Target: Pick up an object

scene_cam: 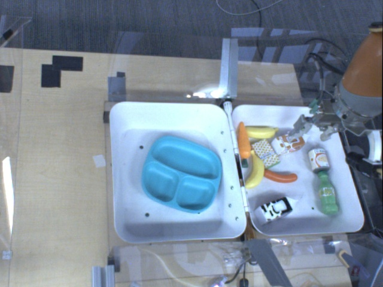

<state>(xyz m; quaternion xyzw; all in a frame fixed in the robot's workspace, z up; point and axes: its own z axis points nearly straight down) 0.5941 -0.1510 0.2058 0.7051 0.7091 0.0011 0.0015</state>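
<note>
The right bin point(353, 220) holds several objects. An orange carrot point(242, 141) lies along its left wall, with one banana point(261, 132) beside it and another banana point(256, 172) below. A patterned packet point(267, 153) and a small brown-and-white carton point(289, 143) lie in the middle, and an orange sausage point(280, 176) sits under them. To the right stand a small can point(318, 159) and a green bottle point(327, 194). A black-and-white box point(275, 208) lies at the front. My gripper point(314, 127) hovers over the bin's back right, open, just right of the carton, with nothing between its fingers.
The left bin point(128, 220) holds a blue compartment plate point(181, 173). A metal post point(230, 64) stands behind the wall where the two bins meet. Cables and the arm's grey body with its orange band point(364, 70) crowd the right bin's back right corner.
</note>
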